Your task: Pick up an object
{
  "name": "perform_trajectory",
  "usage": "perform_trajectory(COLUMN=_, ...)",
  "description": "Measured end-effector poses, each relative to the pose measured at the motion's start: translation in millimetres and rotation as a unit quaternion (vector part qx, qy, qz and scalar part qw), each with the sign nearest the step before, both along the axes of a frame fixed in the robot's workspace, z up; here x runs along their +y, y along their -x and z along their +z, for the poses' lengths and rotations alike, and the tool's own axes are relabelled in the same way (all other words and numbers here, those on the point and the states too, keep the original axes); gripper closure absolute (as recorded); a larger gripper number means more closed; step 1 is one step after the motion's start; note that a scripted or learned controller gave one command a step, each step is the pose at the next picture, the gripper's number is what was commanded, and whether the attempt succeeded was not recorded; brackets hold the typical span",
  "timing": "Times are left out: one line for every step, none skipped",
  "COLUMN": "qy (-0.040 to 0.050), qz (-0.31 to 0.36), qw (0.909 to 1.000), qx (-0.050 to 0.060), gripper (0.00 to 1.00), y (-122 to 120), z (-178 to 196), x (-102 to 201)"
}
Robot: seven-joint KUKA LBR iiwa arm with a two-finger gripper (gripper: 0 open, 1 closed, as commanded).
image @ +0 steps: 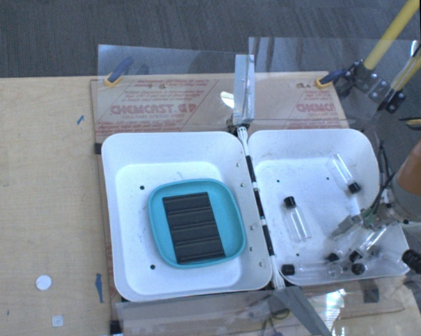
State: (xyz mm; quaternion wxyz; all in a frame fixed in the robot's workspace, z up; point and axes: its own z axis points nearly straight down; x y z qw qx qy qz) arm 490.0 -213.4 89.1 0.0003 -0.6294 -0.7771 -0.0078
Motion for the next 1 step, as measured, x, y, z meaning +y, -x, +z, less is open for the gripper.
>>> perform_trajectory(qy=0.0000, qz=0.000, qw=1.0000, qx=0.000, gripper=0.00, y=0.0, z=0.0, x=0.0)
